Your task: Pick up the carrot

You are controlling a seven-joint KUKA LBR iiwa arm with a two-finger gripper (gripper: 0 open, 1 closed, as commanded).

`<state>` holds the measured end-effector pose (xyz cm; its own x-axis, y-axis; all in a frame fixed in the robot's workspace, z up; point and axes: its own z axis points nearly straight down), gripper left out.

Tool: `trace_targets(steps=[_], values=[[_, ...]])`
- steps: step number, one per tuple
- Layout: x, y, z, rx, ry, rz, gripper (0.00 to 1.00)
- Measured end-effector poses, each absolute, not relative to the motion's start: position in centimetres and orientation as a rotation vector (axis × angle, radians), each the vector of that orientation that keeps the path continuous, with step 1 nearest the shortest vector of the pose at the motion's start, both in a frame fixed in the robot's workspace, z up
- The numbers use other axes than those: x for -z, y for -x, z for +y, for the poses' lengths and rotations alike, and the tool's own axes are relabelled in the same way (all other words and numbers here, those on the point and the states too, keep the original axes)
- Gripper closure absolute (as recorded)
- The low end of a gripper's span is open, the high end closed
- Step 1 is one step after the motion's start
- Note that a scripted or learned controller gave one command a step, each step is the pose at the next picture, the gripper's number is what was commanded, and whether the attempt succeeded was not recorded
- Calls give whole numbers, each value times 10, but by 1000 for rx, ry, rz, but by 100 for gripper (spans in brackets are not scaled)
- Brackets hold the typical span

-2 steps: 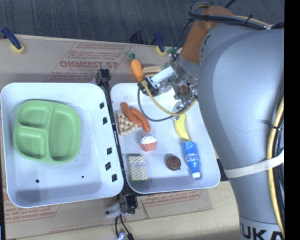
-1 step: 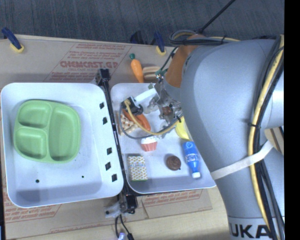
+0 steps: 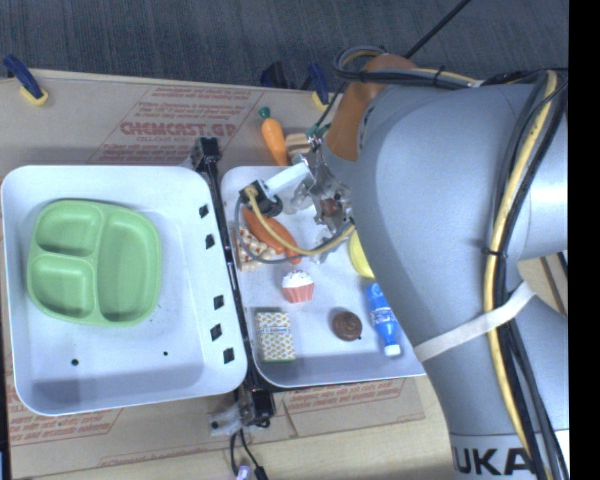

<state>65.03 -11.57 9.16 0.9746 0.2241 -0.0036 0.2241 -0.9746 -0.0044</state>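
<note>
One carrot [image 3: 273, 139] is seen outside the right bin [image 3: 315, 360], just beyond its far rim, its long axis pointing away from the bin, green end outermost. The gripper [image 3: 323, 208] is held inside the bin's far end, so the carrot lies across that rim from it. Whether the gripper is open, or holds anything, cannot be told, as it is masked by the wrist.

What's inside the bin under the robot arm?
A hot dog, cupcake, brown cookie, blue bottle and checkered block. The arm covers its right side and most of a yellow thing.
</note>
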Motion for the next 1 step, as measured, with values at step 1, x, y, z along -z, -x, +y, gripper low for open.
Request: trace_targets(steps=[1], values=[[-115,-649,-153,-6,3108,-436,0]])
